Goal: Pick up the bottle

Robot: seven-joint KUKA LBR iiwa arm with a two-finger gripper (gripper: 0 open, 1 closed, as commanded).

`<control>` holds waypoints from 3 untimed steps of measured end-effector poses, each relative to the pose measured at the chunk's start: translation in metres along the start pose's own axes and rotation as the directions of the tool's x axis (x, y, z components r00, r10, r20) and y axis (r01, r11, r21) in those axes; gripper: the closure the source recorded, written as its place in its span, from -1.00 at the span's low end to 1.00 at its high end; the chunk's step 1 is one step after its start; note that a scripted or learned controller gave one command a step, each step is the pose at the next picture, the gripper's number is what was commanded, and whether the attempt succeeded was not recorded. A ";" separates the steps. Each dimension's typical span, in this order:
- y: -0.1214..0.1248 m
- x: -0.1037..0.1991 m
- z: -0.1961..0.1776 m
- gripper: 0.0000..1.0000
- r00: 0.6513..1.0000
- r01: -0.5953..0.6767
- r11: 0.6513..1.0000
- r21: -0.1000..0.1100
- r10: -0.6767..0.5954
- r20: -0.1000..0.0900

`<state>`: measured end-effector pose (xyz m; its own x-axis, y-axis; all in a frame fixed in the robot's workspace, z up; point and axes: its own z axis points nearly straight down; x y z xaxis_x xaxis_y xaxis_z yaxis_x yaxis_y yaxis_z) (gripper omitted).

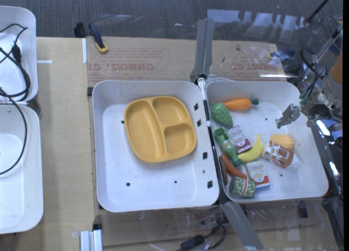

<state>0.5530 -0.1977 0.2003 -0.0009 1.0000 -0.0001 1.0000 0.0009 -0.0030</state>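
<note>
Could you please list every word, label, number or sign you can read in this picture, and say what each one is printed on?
Red print, upside down, on the cardboard sheet behind the left bin: several letters show, but I cannot read it with certainty.
More red print on the cardboard behind the right bin: blurred by a clear cover, unreadable.
Labels on the small cartons in the right bin: too small to read.

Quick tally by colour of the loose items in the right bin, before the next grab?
Orange: 3, carrot, small carrot, box
Green: 3, bottle, leafy piece, pack
Yellow: 1, banana
White: 2, carton, carton
Total: 9
</note>
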 end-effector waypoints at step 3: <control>-0.062 0.100 0.106 -1.00 0.999 -0.033 0.999 -0.010 0.033 0.003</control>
<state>0.4902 -0.0978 0.0943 0.0319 0.9995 -0.0029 0.9995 -0.0319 0.0065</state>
